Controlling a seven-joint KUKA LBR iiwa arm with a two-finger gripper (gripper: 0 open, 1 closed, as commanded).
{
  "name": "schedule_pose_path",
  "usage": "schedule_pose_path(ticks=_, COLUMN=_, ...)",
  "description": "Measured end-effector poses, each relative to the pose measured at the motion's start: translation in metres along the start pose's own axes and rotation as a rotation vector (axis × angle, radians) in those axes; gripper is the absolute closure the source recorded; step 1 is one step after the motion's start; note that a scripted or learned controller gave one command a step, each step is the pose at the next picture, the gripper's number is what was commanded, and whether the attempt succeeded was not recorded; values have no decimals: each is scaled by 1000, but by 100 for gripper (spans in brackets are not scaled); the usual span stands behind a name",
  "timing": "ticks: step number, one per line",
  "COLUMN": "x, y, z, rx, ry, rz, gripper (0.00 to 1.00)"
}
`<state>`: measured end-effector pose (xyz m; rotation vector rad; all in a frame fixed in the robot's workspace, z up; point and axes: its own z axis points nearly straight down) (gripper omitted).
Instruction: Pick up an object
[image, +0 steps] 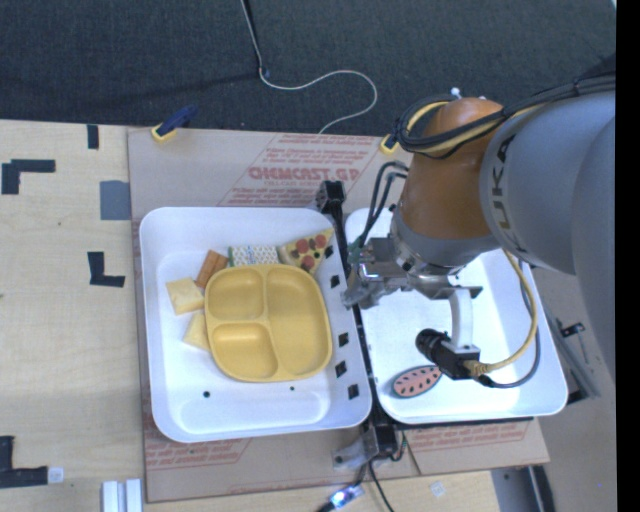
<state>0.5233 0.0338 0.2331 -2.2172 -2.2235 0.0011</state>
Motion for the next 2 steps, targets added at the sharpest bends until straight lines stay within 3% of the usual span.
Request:
schedule_pose_path(ticks=1, x=1, y=-1, z=18, rx=3, ry=-2, rz=2, gripper=100)
schedule_pose_path(ticks=2, x=3, y=-10, z=12, rx=2, ry=0, rz=1, gripper=100)
